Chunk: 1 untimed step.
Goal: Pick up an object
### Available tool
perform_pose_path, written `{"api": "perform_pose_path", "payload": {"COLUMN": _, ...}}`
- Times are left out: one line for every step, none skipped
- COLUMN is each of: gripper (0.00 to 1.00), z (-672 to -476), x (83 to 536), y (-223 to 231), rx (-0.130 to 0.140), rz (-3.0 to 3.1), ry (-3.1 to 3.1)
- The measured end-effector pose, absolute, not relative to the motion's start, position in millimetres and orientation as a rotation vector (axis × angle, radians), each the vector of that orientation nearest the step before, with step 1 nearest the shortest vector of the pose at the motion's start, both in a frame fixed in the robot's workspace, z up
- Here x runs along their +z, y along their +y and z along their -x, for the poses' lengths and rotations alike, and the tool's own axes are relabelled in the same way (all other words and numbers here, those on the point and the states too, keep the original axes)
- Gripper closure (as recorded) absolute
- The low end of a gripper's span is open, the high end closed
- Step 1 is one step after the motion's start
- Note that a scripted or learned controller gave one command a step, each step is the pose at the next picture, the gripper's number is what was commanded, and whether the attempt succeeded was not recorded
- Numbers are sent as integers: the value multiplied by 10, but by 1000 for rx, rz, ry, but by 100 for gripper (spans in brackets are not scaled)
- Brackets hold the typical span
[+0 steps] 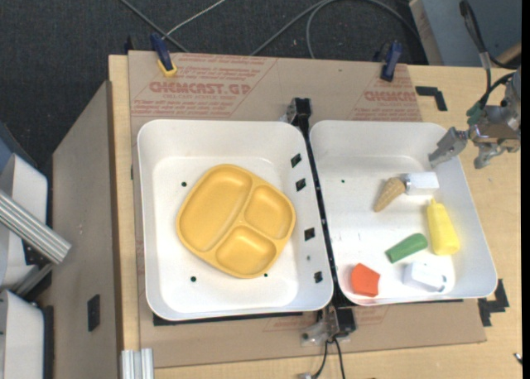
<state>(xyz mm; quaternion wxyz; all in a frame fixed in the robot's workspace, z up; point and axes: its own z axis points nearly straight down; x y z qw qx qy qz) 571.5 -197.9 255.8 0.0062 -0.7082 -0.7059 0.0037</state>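
Note:
The right bin [348, 150] holds several small objects. A tan cone-shaped toy [387, 194] lies beside a small white block [422, 180]. Below them are a yellow bottle [441, 227], a green piece [406, 247], an orange-red piece [365, 279] and a white piece [428, 274]. My gripper [464, 151] hovers over the bin's upper right rim, up and to the right of the white block. It is open, with one finger [444, 147] on the left and the other on the right, and nothing between them.
The left bin [157, 162] holds a yellow divided plate [236, 220]. A black divider with clips [308, 195] runs between the bins. Cardboard [207, 79] lies under both, clamped at the back by blue clamps [163, 55]. Cables [331, 13] trail across the dark floor behind.

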Motion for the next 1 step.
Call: {"api": "perform_pose_path", "payload": {"gripper": 0, "z": -5739, "x": 2637, "y": -1969, "rx": 0, "rz": 2220, "ry": -2222}}
